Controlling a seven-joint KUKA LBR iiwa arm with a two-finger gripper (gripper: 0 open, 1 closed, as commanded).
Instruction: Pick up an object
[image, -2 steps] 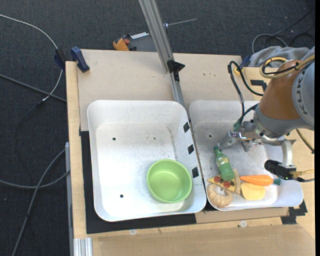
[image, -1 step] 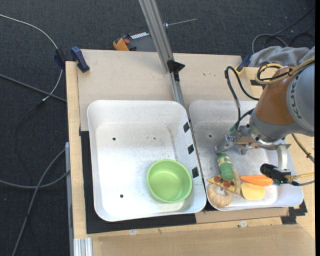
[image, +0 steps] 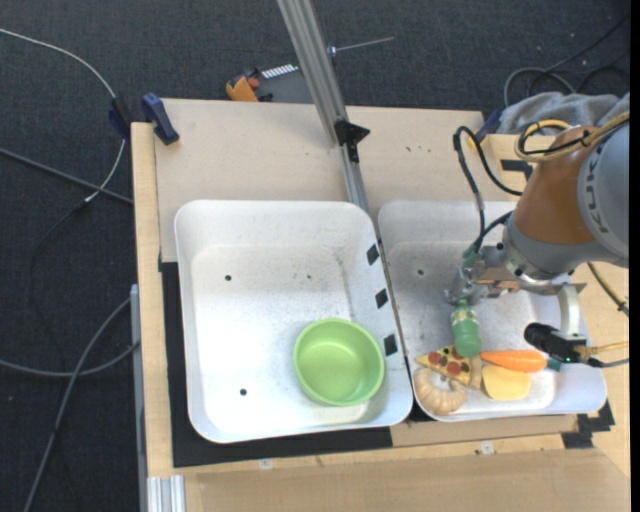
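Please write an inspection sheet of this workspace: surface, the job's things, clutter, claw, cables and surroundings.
Surface: wooden bench bearing two white bins, left bin and right bin, side by side.
Job's things: green bottle, pizza slice, carrot, yellow block and pastry crowded at the right bin's near edge; green bowl in the left bin.
Clutter: blue clamp at the bench's far left corner.
Claw: claw just above the bottle's top; grip cannot be judged.
Cables: black cable looping by the arm; more on the floor.
Surroundings: dark carpet; metal pole.
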